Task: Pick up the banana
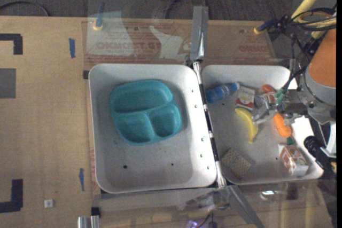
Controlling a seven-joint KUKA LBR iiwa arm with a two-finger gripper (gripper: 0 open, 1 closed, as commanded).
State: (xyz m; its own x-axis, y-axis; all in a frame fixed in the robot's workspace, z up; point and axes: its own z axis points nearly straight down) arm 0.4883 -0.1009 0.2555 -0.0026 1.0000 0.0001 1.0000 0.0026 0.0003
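The yellow banana (249, 125) lies in the right bin (267, 173), near its middle, curved and pointing toward the front. My gripper (265, 111) hangs just right of the banana's upper end, low over the bin, on the grey arm with the orange band (327, 61) coming in from the right. Nothing shows held in the gripper.
Around the banana lie a blue bottle (221, 92), a white and red carton (246, 97), an orange carrot (282, 125), a small juice box (293, 160) and a brown woven pad (235, 163). The left bin (101, 157) holds a teal divided plate (145, 110).
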